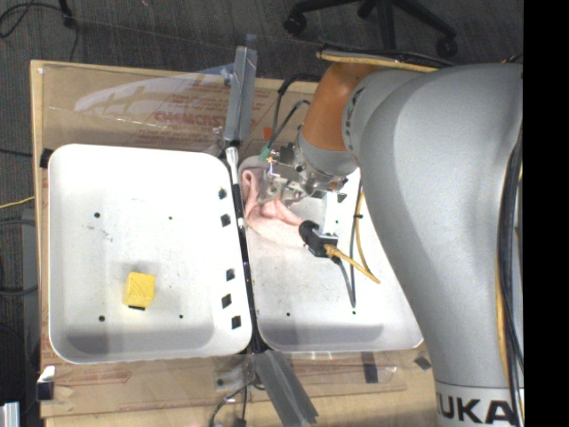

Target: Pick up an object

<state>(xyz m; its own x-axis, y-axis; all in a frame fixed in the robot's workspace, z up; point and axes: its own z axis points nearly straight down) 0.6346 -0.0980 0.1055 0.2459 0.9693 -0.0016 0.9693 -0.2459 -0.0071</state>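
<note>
We see the left bin (71, 176) holding a yellow block (140, 290) near its front. In the right bin (311, 323), a pink object (267, 213) lies by the far-left corner, under the gripper (283, 185); whether that claw holds anything we cannot tell.

Wooden bench (133, 105) under two white bins (133, 345)

Plastic bins on a wooden bench, under a matt grey arm

Both white bins (133, 185) look like smooth, faintly glossy plastic; the bench (124, 96) shows pale raw wood. The arm (444, 194) has a matt painted shell. The yellow block (140, 290) seems spongy, the pink object (267, 210) perhaps soft rubber or cloth.
</note>
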